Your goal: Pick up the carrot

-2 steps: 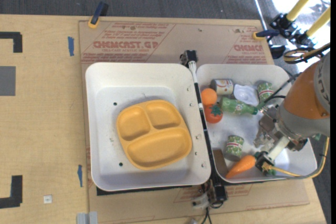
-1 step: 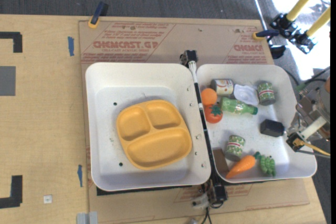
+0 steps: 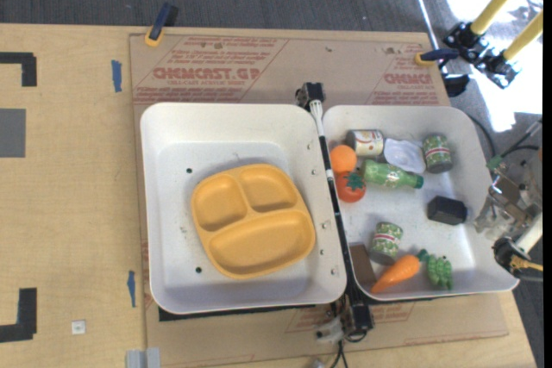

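Near the right bin's (image 3: 477, 134) front edge, carrot (image 3: 398, 271) beside broccoli (image 3: 439, 271).

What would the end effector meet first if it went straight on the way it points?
Its heading is hard to read. If the end effector points left into the shallow white right-hand bin, the small black block likely comes first; the orange carrot with green top lies off that line.

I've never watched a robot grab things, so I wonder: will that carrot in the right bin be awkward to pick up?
Probably a little. The carrot tapers to a point, so fingers might slide along it. Its rounded body may roll if nudged. It looks like a stiff, light plastic toy, and a small can sits close beside it, crowding one side.
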Robot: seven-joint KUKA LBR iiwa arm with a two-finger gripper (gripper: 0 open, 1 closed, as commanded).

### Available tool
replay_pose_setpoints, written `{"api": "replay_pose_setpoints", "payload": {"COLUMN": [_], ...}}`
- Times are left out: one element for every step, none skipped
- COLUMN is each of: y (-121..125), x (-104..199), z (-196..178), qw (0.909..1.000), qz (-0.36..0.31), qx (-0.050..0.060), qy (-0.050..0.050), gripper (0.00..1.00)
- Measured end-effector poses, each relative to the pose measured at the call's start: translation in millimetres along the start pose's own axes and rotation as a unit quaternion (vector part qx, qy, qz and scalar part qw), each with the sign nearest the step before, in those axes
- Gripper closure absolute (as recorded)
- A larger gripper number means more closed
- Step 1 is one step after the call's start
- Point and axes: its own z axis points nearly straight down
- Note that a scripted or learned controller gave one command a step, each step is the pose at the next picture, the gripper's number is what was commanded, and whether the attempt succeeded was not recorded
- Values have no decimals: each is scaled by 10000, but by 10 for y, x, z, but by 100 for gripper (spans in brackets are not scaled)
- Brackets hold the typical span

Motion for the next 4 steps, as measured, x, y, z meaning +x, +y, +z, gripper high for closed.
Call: {"api": "replay_pose_setpoints", "payload": {"y": [-343, -20, 5, -502], "x": [344, 33, 5, 499], "z": [147, 389, -188, 440], "qw": [9799, 9961, 9825, 9668], "qz": [1997, 877, 1861, 2554], "qx": [6, 49, -18, 6], "qy": [3, 25, 5, 3], "gripper": [100, 100, 100, 100]}}
